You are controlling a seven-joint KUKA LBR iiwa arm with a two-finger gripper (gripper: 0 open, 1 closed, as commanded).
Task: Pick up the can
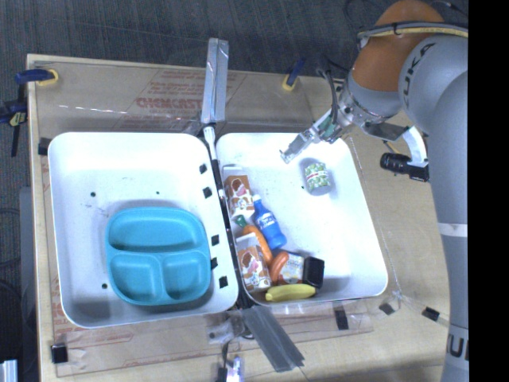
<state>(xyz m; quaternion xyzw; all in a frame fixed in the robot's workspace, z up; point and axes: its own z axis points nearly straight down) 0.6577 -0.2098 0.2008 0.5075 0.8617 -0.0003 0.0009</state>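
Because the can lies alone on the bare floor of the right bin, near its far right corner and well apart from the pile along the near left wall, a grasp has room; still, I judge several risks. The gripper hangs just beside the can, toward the far left of it, and carries nothing; whether it is wide or narrow I cannot tell. The can seems to lie on its side, so a touch from one side could roll it away; a descent off centre would cause this. Its label shows green and white, but the writing is too small to read; the packets and blue bottle also cannot be read. On the bench behind the left bin faint red print is unclear.
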